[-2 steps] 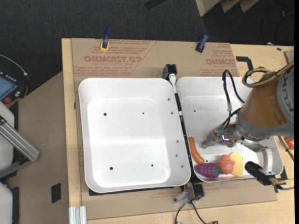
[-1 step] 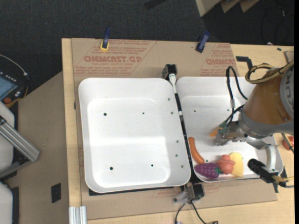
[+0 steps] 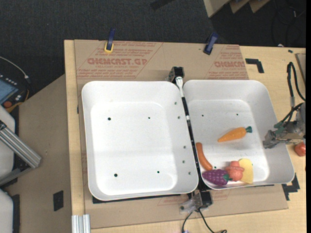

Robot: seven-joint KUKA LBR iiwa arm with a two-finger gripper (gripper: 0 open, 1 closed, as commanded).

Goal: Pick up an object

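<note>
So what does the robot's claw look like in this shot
At the right edge, the claw is a small dark grey metal piece with greenish touches, over the right bin's rim. Thin black cables loop above it and an orange-red bit sits beside it. Finer detail is too small to tell.

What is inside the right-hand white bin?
The right-hand white bin holds an orange toy carrot, a reddish sausage, purple grapes and a pink-and-yellow toy cluster, whose hidden undersides cannot be seen.
</note>
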